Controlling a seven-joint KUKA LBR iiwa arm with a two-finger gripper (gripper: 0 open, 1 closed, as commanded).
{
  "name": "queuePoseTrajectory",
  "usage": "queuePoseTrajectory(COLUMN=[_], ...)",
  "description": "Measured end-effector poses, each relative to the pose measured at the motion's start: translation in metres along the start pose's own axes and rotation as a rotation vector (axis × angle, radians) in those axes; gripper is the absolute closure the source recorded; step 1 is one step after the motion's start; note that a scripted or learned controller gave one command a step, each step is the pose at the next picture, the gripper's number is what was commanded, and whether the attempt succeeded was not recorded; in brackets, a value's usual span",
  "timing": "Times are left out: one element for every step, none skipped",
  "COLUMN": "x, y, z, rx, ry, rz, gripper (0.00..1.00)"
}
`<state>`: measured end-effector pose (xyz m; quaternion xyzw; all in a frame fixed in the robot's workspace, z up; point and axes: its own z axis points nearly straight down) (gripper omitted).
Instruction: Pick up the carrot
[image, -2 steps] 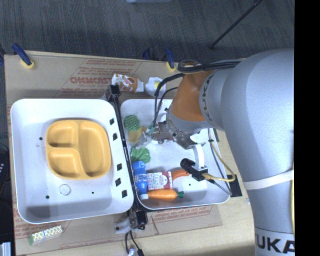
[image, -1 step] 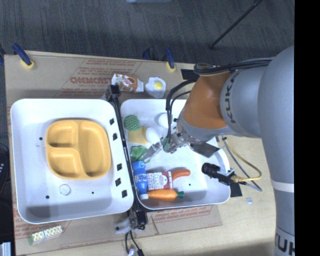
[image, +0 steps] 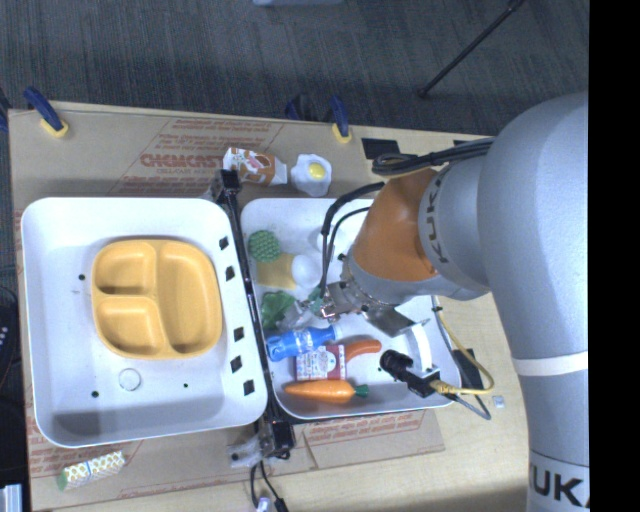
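**One carrot waiting, the grasp not yet made**

Two white bins stand on the bench, and the carrot (image: 322, 393) lies in the right bin (image: 283, 215), along the wall nearest the camera, its green end pointing away from the left bin (image: 45, 330). Just beside the carrot, on the side further from the camera, are a blue bottle (image: 297, 344) and a small red packet (image: 335, 360). The gripper (image: 322, 305) hangs over the middle of the right bin, beyond the bottle as seen from the carrot, and apart from the carrot. Whether it is open or closed I cannot tell — the wrist covers it.

I judge the step to be the approach. The next move calls for shifting toward the carrot, aligning across its length, then descending — with care for the bin wall and the packet close by.
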<state>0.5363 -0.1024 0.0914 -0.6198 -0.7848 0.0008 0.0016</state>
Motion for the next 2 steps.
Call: queuePoseTrajectory(x=[0.046, -0.002], y=[0.014, 0.039], z=[-0.1, -0.003], rx=[-0.001, 0.001], ry=[-0.001, -0.001], rz=[0.169, 0.171], gripper=[0.0, 0.0])
